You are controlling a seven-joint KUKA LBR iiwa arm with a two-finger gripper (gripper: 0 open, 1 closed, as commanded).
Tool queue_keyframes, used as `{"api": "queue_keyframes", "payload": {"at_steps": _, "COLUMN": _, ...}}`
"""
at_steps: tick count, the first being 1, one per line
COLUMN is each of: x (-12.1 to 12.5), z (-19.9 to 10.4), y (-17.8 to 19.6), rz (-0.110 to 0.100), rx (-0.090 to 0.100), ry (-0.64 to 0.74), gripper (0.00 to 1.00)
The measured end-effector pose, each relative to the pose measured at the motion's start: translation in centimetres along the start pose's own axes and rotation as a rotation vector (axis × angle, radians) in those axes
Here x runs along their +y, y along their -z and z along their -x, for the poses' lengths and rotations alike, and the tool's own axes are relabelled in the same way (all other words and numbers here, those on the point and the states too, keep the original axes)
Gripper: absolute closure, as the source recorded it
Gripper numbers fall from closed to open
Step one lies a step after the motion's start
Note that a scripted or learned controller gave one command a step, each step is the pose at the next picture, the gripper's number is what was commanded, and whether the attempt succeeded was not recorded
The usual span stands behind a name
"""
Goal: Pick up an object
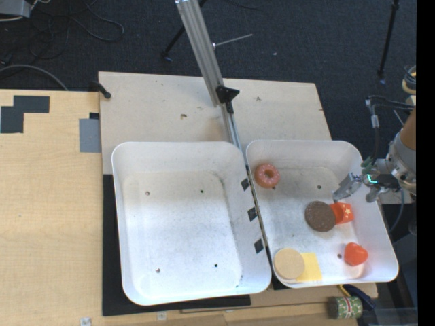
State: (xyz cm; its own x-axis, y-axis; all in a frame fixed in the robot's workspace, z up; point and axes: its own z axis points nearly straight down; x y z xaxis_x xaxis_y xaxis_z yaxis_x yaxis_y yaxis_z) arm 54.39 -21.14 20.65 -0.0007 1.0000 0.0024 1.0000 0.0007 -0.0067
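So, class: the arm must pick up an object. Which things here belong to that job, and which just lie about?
Job: gripper; right bin with doughnut, brown disc, orange block, red piece, tan disc, yellow square.
Lying about: left bin, metal post, can.

Bright, even overhead light washes the white bins [180, 223] nearly featureless, shadows stay faint, and the whole frame looks soft and grainy.

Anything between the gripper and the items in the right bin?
Nothing visible. The gripper sits at the right bin's right side, just above the orange block and brown disc. The donut lies further left, with bare floor between.
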Motion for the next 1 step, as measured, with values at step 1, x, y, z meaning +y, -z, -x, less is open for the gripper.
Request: {"api": "queue_keyframes", "payload": {"at_steps": 1, "x": 0.09, "z": 0.01, "y": 0.20, "rz": 0.004, "rx": -0.001, "ry": 0.000, "gripper": 0.00}}
